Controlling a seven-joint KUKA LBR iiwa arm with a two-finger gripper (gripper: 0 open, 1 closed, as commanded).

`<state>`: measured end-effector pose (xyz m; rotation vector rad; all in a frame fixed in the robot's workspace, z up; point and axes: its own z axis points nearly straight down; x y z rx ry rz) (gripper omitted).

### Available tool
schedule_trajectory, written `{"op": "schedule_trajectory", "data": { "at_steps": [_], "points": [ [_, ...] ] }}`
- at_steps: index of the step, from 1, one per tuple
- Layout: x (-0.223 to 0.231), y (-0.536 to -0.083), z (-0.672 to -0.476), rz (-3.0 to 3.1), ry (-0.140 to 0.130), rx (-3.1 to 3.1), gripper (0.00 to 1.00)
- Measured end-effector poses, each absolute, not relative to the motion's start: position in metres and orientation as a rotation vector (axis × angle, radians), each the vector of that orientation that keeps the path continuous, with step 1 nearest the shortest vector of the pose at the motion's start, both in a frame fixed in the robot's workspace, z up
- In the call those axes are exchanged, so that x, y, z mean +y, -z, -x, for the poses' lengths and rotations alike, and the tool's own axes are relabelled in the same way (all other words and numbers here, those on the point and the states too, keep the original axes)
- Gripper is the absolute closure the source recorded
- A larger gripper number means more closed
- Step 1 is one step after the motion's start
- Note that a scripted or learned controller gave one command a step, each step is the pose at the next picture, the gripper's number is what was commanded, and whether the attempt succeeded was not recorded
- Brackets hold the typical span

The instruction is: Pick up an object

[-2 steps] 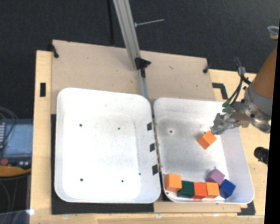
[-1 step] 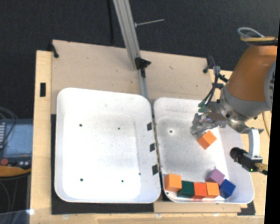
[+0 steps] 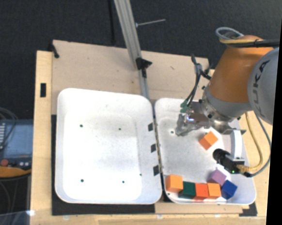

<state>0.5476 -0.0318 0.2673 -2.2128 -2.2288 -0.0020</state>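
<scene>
My gripper [image 3: 181,129] hangs over the upper left part of the right bin [image 3: 188,159], under the orange wrist band. An orange block [image 3: 208,139] lies tilted on the bin floor just right of the gripper, apart from it. Along the bin's near edge sits a row of blocks: orange [image 3: 175,182], green [image 3: 189,189], red-orange [image 3: 202,190], orange [image 3: 214,189] and blue [image 3: 228,189]. A purple block [image 3: 218,177] rests just behind the blue one. Nothing shows held in the gripper.
The left bin [image 3: 104,145] stands beside the right one, with a black-clipped divider edge [image 3: 154,147] between them. A slanted metal pole [image 3: 132,38] rises behind the bins. A black cable fitting [image 3: 227,161] and yellow hose hang off the arm at the right.
</scene>
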Motion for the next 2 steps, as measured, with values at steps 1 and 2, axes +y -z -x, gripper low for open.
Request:
{"op": "schedule_trajectory", "data": {
  "at_steps": [1, 2],
  "points": [
    [0.016, -0.252, -0.557, 2.212, -0.003, -2.226, 1.00],
    [0.065, -0.239, -0.564, 2.211, -0.005, -2.225, 1.00]
  ]
}}
